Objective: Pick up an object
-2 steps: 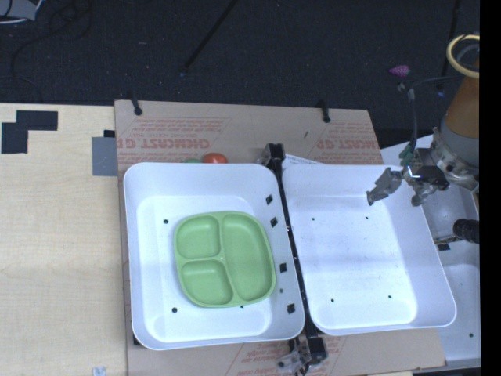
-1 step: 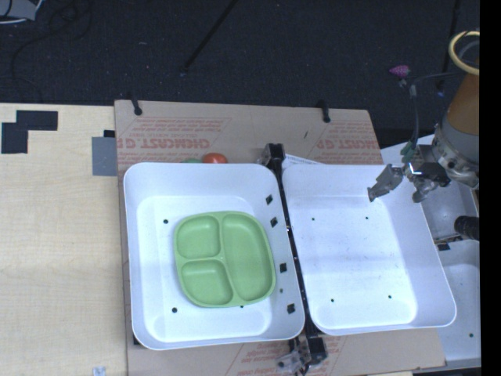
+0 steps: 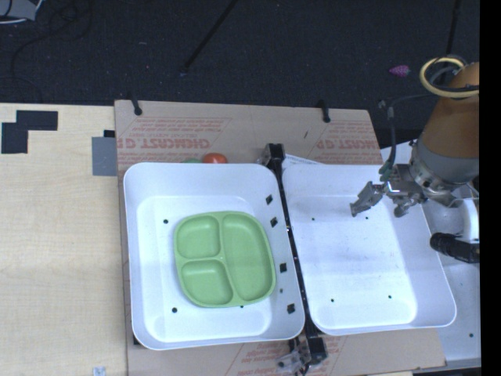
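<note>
Gripper hangs over the upper middle of the right bin, its fingers slightly parted with nothing between them; green divided plate lies flat in the left bin, well apart from it; an orange-red object peeks behind the left bin's far rim.

We see our arm reaching in from the right, orange band above grey wrist, gripper pointing left and downward.
</note>
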`<move>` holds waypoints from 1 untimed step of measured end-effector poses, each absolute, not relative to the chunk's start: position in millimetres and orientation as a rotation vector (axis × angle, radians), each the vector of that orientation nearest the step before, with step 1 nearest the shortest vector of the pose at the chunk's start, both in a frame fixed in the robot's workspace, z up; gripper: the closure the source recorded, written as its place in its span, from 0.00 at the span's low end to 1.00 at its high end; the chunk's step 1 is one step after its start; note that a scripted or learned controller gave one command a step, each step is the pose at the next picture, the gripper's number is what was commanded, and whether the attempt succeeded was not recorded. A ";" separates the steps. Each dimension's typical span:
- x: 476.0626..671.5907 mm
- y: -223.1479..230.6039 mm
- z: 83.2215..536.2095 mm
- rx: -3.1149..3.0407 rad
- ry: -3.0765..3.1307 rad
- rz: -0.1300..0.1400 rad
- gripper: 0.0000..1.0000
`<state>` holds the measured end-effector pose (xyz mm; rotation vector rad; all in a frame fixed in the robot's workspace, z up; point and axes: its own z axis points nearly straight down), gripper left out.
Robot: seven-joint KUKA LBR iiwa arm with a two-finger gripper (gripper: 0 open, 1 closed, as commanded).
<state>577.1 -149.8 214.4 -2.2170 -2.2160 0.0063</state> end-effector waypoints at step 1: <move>569.7 -157.5 160.0 -2.217 -2.215 0.008 0.00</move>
